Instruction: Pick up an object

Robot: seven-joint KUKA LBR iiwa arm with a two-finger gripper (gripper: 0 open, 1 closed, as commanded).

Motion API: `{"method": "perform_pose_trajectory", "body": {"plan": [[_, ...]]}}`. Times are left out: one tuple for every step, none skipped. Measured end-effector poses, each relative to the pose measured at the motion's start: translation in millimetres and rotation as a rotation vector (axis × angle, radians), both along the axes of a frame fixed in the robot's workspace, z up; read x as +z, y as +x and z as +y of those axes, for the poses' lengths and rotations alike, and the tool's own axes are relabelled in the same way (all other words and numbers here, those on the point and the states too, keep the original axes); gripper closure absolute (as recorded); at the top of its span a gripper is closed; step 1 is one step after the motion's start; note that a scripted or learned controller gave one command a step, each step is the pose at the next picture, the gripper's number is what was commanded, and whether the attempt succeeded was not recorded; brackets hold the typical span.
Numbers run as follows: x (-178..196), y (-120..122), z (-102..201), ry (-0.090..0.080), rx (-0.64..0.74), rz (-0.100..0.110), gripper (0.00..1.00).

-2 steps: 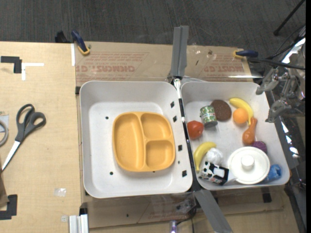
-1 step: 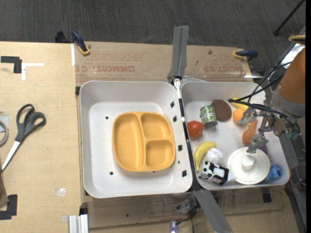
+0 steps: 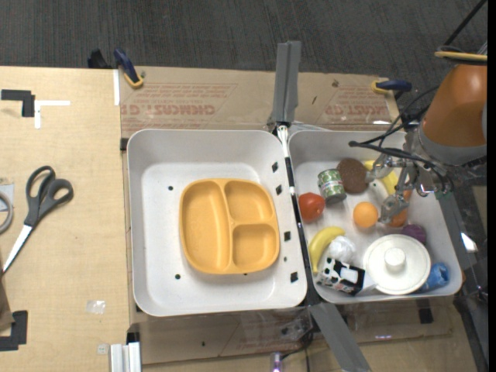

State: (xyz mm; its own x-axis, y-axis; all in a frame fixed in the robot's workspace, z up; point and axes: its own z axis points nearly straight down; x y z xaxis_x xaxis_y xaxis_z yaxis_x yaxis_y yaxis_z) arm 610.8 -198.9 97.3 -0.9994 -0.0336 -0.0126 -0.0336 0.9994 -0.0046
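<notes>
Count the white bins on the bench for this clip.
2. The left bin holds a yellow divided plate; the right bin, touching it, holds the small objects under the gripper.

Even, bright overhead light fills the bench; both white bins (image 3: pixel 147 285) nearly wash out, with mild glare along their rims. Around the yellow divided plate (image 3: pixel 229 225) shadows are soft and short. Above it the dark floor stays dim. Focus is slightly soft, grainy throughout.
</notes>
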Motion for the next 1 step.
{"method": "perform_pose_trajectory", "body": {"plan": [[10.5, 1.8, 1.1, -0.002, 0.003, -0.005, 1.00]]}}
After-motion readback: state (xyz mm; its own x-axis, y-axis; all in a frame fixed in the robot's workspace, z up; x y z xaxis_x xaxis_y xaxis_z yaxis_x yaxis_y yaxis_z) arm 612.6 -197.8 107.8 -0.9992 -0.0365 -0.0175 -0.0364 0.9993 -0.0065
